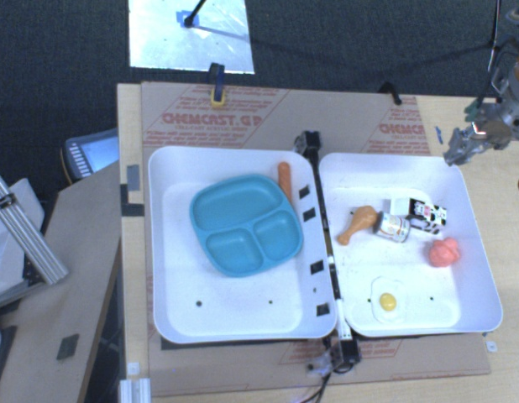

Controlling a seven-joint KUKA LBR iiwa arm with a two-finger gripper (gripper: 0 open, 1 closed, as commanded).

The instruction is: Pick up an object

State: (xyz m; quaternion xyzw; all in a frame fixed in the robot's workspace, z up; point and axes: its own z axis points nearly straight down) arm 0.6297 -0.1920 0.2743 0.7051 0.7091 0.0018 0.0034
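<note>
The right bin (478, 225) holds a tan drumstick (358, 222), a small tin can (394, 227), a black-and-white carton (427, 214), a pink lump (443, 253) and a fried egg (387, 300). The gripper (463, 150) hangs at the far right, above and outside the right bin's back right corner, away from all of these objects. Nothing shows between its fingertips.
The left bin (171, 300) holds a blue divided plate (245, 223) and an orange carrot-like stick (285, 180) at its back right. A black divider (320, 225) joins the bins. Cardboard (243, 116) lies under both.
</note>
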